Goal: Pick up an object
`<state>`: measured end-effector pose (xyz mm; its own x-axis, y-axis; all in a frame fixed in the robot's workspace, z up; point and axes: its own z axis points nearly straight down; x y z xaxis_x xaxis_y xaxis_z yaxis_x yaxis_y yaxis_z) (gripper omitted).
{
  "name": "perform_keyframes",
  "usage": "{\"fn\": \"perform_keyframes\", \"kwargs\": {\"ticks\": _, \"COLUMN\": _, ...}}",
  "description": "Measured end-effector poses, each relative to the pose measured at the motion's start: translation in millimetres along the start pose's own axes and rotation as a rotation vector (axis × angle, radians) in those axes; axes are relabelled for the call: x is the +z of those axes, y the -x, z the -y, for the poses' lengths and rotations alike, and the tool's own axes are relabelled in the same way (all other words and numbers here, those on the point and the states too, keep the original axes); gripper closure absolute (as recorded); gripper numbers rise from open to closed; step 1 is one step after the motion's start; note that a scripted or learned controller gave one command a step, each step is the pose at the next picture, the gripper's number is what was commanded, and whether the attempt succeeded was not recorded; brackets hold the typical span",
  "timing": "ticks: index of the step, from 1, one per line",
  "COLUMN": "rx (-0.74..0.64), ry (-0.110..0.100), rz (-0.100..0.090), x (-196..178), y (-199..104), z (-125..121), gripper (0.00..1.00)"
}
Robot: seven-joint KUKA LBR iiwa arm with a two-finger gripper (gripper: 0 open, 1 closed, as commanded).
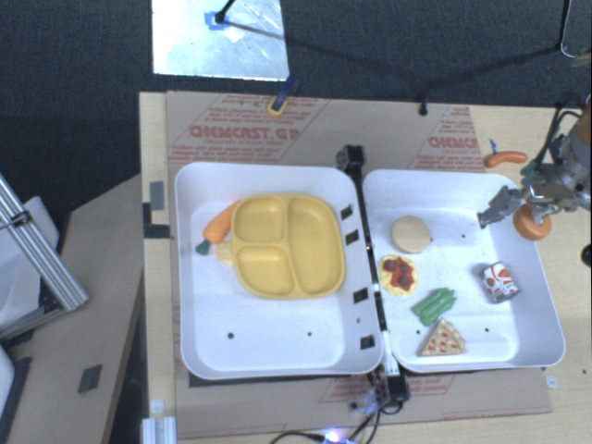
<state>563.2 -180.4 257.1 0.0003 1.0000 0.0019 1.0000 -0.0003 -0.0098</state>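
The right bin point(532, 340) holds a round beige bun point(411, 234), a small round pizza with red topping point(398, 275), a green pea pod point(433, 303), a pizza slice point(442, 339) and a small red-and-white can point(498, 281). My gripper point(504, 204) hangs over the bin's far right corner, above and to the right of the bun and apart from every object. Nothing shows in its grasp.
The left bin point(268, 350) bears a yellow divided plate point(282, 245) with a carrot point(219, 222) at its left edge. On the bench beyond the right bin lie a small sausage point(504, 159) and an orange object point(532, 223) just under the wrist.
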Motion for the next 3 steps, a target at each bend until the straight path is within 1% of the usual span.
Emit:
{"fn": "perform_keyframes", "kwargs": {"ticks": 1, "rx": -0.003, "ry": 0.011, "rz": 0.002, "x": -7, "y": -1, "z": -2, "gripper": 0.0}}
{"fn": "perform_keyframes", "kwargs": {"ticks": 2, "rx": -0.002, "ry": 0.008, "rz": 0.001, "x": 37, "y": -7, "z": 0, "gripper": 0.0}}
{"fn": "perform_keyframes", "kwargs": {"ticks": 3, "rx": -0.002, "ry": 0.007, "rz": 0.001, "x": 96, "y": -11, "z": -8, "gripper": 0.0}}
